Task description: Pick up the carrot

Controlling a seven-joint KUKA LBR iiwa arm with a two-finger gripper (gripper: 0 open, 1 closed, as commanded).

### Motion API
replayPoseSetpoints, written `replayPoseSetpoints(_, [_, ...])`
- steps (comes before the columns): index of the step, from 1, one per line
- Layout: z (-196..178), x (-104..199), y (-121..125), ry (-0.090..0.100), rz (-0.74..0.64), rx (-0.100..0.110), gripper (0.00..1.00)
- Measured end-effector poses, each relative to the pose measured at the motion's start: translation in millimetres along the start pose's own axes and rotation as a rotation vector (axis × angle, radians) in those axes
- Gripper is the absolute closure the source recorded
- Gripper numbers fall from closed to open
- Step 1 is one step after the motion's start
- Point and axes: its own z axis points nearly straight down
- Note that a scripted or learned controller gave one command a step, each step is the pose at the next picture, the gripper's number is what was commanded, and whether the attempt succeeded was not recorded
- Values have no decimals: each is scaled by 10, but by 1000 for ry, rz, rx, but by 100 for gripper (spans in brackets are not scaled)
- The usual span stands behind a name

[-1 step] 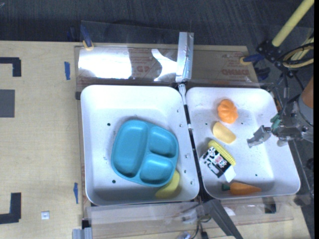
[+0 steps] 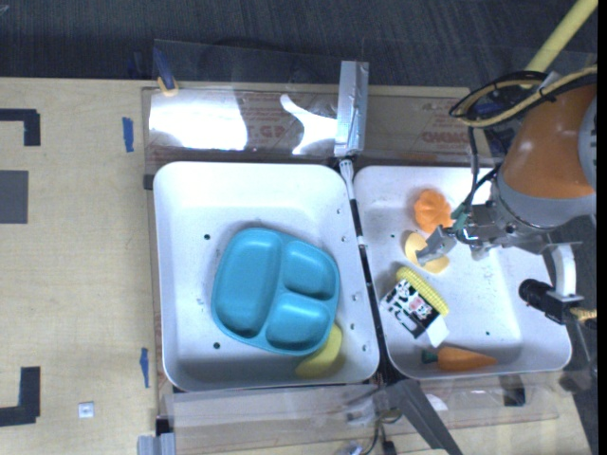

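Bins (image 2: 180,282): white plastic, smooth, soft sheen
Blue divided plate (image 2: 273,290): smooth plastic, slightly glossy
Carrot (image 2: 462,356): orange, smooth, plastic-looking
Bench (image 2: 71,282): pale wood, matt
Arm (image 2: 555,164): orange band glossy, grey parts smooth
Clear sheet (image 2: 242,121) behind bins: shiny, reflecting light

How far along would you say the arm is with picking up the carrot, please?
Nothing looks done yet: the carrot lies on the floor of the right bin, near its front edge. In hand: the tool sits further back in that bin, next to an orange toy and a pale yellow piece, apart from the carrot. Left: moving over the carrot, closing on it and lifting it.
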Motion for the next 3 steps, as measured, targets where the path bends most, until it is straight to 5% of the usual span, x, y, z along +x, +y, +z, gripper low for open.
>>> replayPoseSetpoints(1, [-116, -443, 272, -4, 121, -7, 0])
replayPoseSetpoints(2, [765, -213, 902, -2, -23, -2, 0])
replayPoseSetpoints(3, [632, -218, 929, -6, -25, -12, 100])
